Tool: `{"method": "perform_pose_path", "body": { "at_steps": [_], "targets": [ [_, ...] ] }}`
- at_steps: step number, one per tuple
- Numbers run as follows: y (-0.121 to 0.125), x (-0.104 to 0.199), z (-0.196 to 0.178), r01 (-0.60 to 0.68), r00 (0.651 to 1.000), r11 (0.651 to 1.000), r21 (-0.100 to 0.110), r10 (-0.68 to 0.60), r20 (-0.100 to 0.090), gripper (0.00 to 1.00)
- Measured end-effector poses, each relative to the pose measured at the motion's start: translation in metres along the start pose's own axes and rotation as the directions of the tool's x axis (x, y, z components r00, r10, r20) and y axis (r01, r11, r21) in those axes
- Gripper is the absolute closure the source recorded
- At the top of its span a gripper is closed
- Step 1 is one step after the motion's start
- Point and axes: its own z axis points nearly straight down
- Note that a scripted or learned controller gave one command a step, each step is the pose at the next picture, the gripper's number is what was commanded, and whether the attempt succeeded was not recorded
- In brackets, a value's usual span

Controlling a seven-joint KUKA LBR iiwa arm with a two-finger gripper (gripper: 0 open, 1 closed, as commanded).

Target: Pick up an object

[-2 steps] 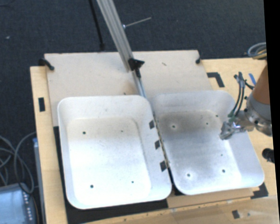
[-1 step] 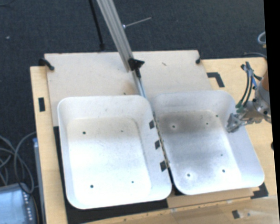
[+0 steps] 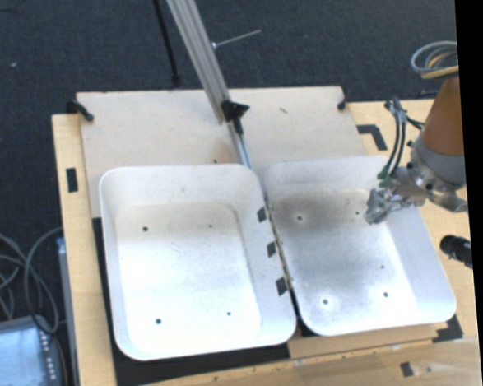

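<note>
While the gripper, fingers unreadable, hangs near the right bin's far-right edge.

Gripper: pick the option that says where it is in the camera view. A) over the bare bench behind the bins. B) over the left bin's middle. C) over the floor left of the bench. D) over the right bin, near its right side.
D: the gripper sits over the right bin, near its right side, while the left bin lies apart across the divide.
</note>
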Motion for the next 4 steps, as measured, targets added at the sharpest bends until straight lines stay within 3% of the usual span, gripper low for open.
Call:
{"method": "perform_pose_path", "body": {
  "at_steps": [2, 4],
  "targets": [
    [0.046, 0.110, 0.001, -0.001, 1.000, 1.000, 0.002, 0.001, 0.000, 1.00],
    [0.078, 0.202, -0.015, -0.001, 1.000, 1.000, 0.002, 0.001, -0.002, 1.00]
  ]
}}
